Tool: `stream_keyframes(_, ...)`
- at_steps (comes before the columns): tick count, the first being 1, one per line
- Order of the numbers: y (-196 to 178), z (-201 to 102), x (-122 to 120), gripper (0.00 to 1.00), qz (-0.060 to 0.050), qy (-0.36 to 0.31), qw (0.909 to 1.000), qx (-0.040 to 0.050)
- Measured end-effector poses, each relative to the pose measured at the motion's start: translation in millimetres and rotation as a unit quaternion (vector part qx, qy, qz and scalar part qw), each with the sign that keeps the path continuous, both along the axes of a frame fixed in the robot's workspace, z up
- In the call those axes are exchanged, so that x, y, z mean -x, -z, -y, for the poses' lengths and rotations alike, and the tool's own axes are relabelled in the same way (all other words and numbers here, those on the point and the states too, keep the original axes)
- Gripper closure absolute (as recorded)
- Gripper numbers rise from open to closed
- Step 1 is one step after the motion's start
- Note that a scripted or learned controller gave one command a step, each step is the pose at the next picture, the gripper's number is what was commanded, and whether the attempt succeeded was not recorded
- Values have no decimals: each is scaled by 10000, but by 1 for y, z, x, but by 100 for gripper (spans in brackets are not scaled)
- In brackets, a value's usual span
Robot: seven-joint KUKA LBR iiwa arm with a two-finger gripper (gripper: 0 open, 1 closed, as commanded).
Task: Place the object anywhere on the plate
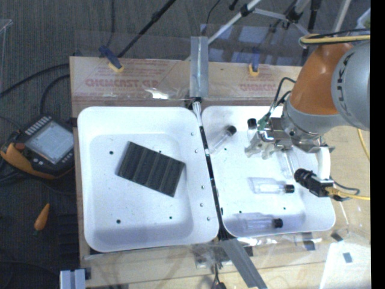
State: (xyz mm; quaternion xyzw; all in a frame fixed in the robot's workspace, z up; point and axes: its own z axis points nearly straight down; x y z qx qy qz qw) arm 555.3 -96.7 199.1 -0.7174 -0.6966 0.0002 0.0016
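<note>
A dark grey ribbed plate (150, 168) lies tilted in the left bin (96, 221). Three clear vials with black caps lie in the right bin (231, 179): one (221, 137) near its left wall, one (269, 186) in the middle, one (258, 223) by the front wall. My gripper (267, 146) hangs over the back half of the right bin, above and just behind the middle vial. A further clear tube (289, 161) shows slanting right beside the gripper; I cannot tell if it is held.
The raised divider (207, 161) between the bins runs from back to front. A black connector and yellow cable (313, 182) hang off the wrist over the right bin's right side. A handheld controller (45, 146) lies left of the bench.
</note>
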Motion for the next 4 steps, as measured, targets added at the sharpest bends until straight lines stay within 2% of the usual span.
stream_keyframes(1,10,-69,-25,100,-3,-1001,9950,9)
stream_keyframes(2,17,-158,-46,100,2,-2349,9720,4)
stream_keyframes(3,-35,-207,-63,100,11,-4534,8913,-1)
stream_keyframes(4,-52,-245,-85,100,29,-6102,7923,-1)
